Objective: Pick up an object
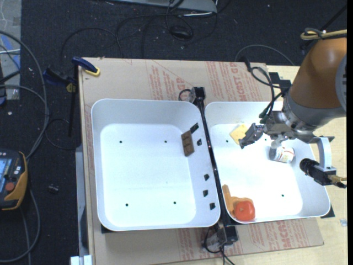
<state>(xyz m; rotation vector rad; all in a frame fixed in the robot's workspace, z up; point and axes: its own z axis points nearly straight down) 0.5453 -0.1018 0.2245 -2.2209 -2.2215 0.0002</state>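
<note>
In the right bin (pixel 287 203), my gripper (pixel 255 135) hangs low over the back half, reaching in from the right. Its dark tip is right beside a pale yellow flat piece (pixel 237 132), which lies near the bin's back left; I cannot tell whether they touch. A small white cylinder (pixel 282 155) lies on its side just below and right of the gripper. A red tomato-like ball (pixel 244 209) sits in the front left corner with an orange stick-shaped piece (pixel 226 194) against it. A brown block (pixel 188 143) leans near the right wall of the left bin (pixel 143 170).
The grey arm with its orange band (pixel 322 65) covers the right bin's back right corner. Cables (pixel 259 70) run along the cardboard behind the bins. A black divider strip (pixel 208 159) with small clips separates the two bins.
</note>
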